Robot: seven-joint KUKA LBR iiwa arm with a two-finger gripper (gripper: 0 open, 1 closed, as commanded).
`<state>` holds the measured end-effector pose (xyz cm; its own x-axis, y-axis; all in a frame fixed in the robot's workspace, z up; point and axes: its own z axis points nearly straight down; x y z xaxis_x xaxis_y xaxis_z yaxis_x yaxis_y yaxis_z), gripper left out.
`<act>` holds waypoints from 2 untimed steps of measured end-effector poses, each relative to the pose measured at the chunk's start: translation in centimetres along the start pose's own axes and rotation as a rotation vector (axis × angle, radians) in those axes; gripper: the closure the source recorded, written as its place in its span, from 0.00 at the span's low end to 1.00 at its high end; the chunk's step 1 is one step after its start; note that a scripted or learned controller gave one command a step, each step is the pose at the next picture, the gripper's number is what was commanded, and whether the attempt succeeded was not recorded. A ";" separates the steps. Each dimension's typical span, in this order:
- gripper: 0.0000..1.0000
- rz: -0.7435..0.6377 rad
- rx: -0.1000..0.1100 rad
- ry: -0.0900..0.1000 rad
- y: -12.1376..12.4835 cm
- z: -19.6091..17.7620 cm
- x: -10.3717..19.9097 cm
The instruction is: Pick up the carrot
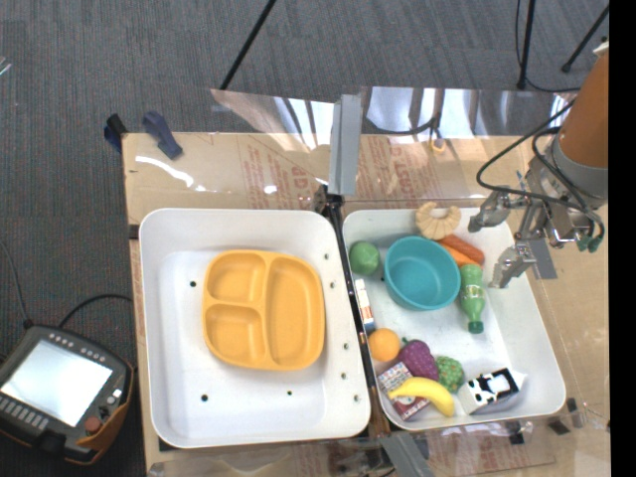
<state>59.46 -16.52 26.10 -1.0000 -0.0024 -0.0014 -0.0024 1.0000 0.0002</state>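
Camera view: the gripper (509, 238) is seen at three o'clock of the right bin (542, 351), fingers spread apart with nothing between them, hanging over the bin's upper right part. The carrot (463, 249) lies just beside it toward nine o'clock, touching the teal bowl (422, 272) at its two o'clock rim. No grasp is made yet; descent, closing and lifting are judged to remain. The carrot appears orange, slim, partly hidden by the bowl.

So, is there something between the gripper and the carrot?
Nothing visible lies between them. The gripper hangs just right of the carrot, with bare bin floor in the gap. The teal bowl crowds the carrot's left side and the green bottle lies just below it.
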 end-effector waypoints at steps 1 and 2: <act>0.00 0.239 -0.001 0.005 -2.6 9.1 -4.0; 0.00 0.162 -0.002 0.005 -3.3 17.6 -3.8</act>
<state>63.28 -19.84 8.50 -0.9873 0.1587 0.0039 0.1587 0.9873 0.0019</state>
